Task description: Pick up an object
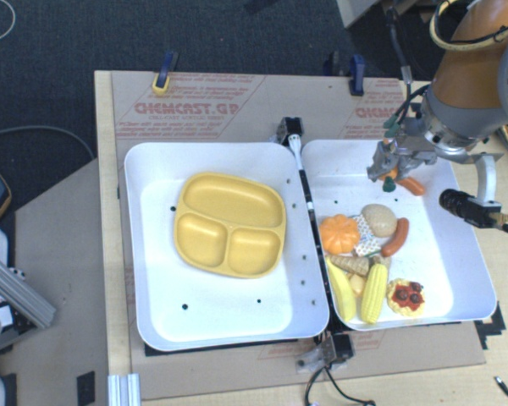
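Reaching in from the right of the frame, the grey KUKA arm with its orange band hangs its gripper (393, 174) over the upper part of the right bin (466, 265), where an orange carrot-like toy (411, 186) shows just below and to the right of the fingertips, touching or nearly so; whether the fingers stand apart or together, or pinch that toy, cannot be told from this slanted view. The toy's long axis runs from upper left to lower right. The other toy foods crowd the lower middle of the same bin, well below the claw: a small orange pumpkin (339, 233), a beige potato-like lump (378, 220), a red sausage (395, 237) lying on a slant, a parsnip-like root (352, 266), a banana (342, 292), an ear of corn (374, 292) standing nearly upright in the picture, and a pizza slice (405, 296). In the left bin (148, 227) a yellow divided plate (230, 224) sits alone. By this reckoning the carrot-like piece is the nearest candidate, and any lift is not yet made
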`<state>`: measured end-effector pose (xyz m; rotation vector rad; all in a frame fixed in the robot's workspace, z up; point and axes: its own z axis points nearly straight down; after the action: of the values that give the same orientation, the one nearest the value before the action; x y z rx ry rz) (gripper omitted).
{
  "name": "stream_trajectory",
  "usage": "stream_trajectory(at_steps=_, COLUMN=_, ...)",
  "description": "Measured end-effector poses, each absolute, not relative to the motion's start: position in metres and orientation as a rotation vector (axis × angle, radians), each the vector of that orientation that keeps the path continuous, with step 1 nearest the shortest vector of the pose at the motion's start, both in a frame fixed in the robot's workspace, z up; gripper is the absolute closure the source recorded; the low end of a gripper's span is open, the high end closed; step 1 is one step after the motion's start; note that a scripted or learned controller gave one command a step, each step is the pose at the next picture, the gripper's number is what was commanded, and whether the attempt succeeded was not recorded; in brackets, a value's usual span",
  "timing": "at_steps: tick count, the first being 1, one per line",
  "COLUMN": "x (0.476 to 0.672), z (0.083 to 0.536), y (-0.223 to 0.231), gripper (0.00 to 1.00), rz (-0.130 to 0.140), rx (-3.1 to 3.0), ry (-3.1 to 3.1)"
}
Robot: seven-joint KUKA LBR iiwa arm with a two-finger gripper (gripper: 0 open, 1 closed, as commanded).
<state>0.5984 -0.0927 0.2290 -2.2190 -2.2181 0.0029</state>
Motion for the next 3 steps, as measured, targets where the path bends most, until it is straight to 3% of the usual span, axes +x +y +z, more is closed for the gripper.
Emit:
stream_trajectory(at_steps=2, x=0.517, z=0.218, y=-0.044, gripper=1.00, rz=0.003, rx=-2.217, ry=-2.219)
stream_trajectory(at_steps=3, x=0.528, z=0.216, y=-0.053, gripper=1.00, rz=-0.001, rx=-2.223, ry=-2.222)
